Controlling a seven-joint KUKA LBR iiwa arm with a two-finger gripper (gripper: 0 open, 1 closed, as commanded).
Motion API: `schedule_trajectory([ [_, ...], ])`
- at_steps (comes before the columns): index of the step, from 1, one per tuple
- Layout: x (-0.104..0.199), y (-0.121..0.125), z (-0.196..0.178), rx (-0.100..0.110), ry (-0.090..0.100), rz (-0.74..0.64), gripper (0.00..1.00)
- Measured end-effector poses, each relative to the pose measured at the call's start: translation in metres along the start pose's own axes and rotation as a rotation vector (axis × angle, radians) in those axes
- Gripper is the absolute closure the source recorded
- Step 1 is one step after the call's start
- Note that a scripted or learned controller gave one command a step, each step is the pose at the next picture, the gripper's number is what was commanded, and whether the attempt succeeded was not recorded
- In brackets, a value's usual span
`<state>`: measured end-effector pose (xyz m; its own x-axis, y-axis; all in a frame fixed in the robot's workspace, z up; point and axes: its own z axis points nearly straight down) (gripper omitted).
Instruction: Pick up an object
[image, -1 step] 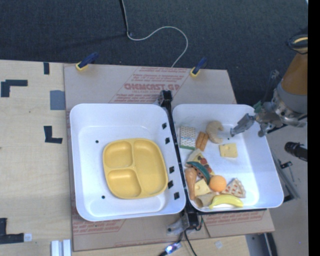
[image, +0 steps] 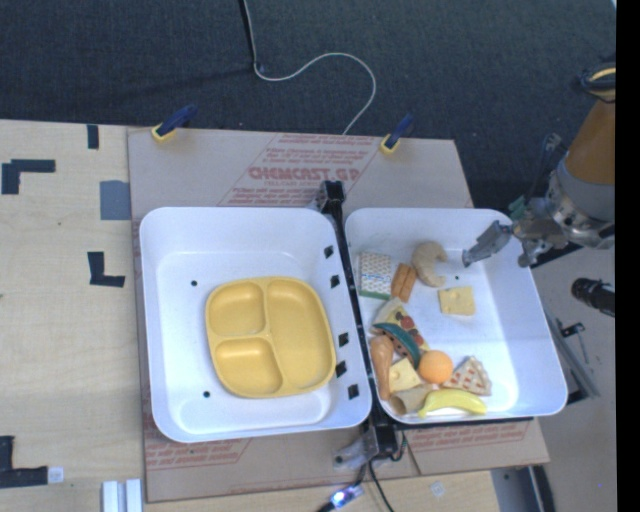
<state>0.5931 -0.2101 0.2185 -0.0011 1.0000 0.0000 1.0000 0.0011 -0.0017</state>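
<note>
Nearest, a banana (image: 452, 403), orange (image: 435, 366) and wafer (image: 470, 377) crowd the right bin's (image: 505, 330) front corner, overlapping food beside them that is hard to make out. Farther back, a cheese square (image: 458, 300) lies below the gripper (image: 505, 245), whose fingers spread apart, holding nothing.

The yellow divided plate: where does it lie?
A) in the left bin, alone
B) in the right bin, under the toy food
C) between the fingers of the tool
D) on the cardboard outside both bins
A: the yellow divided plate lies flat on the floor of the left bin with nothing else beside it, while the toy food, such as the banana, is in the right bin.
</note>
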Motion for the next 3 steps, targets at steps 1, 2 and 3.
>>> schedule_trajectory([
  [1, -0.004, 0.0, 0.064, 0.005, 0.0, 0.0, 0.0],
  [2, 0.002, -0.006, 0.126, 0.005, 0.001, -0.001, 0.0],
  [3, 0.003, -0.006, 0.134, -0.001, -0.002, -0.001, 0.0],
])
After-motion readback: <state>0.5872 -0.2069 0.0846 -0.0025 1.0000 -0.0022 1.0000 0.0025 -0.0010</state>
